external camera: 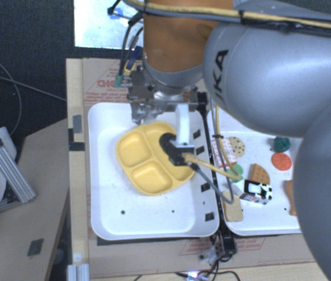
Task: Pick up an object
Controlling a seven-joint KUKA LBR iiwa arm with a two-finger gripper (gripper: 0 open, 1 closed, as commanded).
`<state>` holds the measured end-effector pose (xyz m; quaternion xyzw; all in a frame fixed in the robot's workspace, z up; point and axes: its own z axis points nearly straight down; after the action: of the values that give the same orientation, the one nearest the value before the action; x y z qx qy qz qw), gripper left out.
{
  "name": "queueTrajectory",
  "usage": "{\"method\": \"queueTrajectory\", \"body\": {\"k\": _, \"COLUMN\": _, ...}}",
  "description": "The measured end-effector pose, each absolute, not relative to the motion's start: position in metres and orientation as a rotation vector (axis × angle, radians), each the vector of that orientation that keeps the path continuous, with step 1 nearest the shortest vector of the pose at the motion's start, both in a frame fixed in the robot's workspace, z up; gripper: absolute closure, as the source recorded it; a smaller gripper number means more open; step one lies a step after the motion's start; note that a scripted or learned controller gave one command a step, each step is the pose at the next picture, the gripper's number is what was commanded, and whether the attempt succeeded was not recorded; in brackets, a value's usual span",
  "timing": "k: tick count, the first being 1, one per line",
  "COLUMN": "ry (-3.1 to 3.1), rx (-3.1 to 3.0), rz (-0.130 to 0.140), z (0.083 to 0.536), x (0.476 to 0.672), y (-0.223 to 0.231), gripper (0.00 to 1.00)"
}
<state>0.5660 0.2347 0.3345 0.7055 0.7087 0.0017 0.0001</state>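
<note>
The gripper (153,111) hung over a yellow divided plate (143,157) in the left bin (112,215), its grip state impossible to tell; pinching the plate's raised rim seemed wisest

My arm (282,57): rounded grey shell | orange band (180,34) above wrist | dark letters "KA" (218,69) | yellow cable (288,20) along it
</note>
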Motion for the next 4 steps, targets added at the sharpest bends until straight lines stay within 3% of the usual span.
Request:
{"method": "queueTrajectory", "body": {"k": 1, "ry": 2.220, "rx": 2.225, "rz": -0.007, "z": 0.302, "x": 0.528, "y": 0.191, "gripper": 1.00}}
{"method": "queueTrajectory", "body": {"k": 2, "ry": 2.227, "rx": 2.214, "rz": 0.005, "z": 0.241, "x": 0.588, "y": 0.237, "gripper": 1.00}}
{"method": "queueTrajectory", "body": {"k": 3, "ry": 2.233, "rx": 2.226, "rz": -0.032, "z": 0.090, "x": 0.478, "y": 0.234, "gripper": 1.00}}
{"method": "queueTrajectory", "body": {"k": 4, "ry": 2.250, "rx": 2.236, "rz": -0.017, "z": 0.083, "x": 0.515, "y": 0.194, "gripper": 1.00}}
